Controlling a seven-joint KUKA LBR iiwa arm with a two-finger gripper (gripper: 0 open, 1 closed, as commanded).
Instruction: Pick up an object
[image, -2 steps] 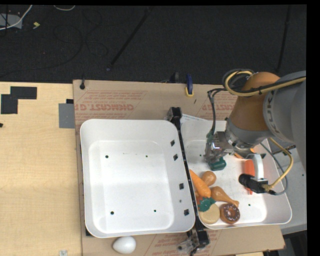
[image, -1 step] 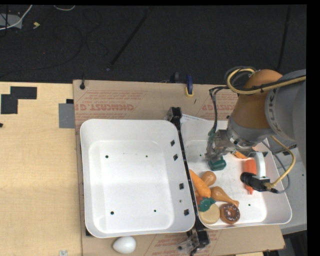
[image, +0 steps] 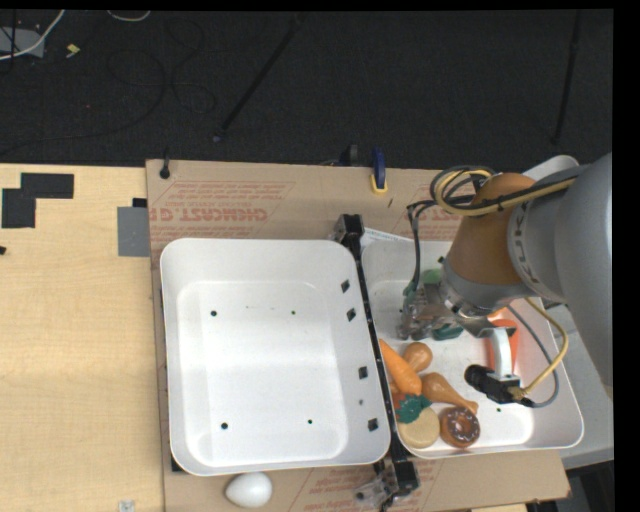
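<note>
My gripper (image: 418, 320) is low in the right bin (image: 560, 425), near its back left part. It hangs just behind a small tan rounded piece (image: 418, 354) and an orange carrot (image: 401, 372). A teal object (image: 447, 331) peeks out at the gripper's right side. Toward the front of the bin lie a tan drumstick (image: 446, 390), a brown donut (image: 461, 427), a cream disc (image: 420, 431) and a teal piece (image: 411, 407). A red and white object (image: 500, 349) lies to the right under the arm. The wrist hides whatever is directly below the gripper.
The left bin (image: 200, 300) sits alongside, split from the right one by a black divider strip (image: 364, 330). A white egg (image: 248, 489) lies outside on the bench at the front. The arm's grey body covers the right bin's back right corner.
</note>
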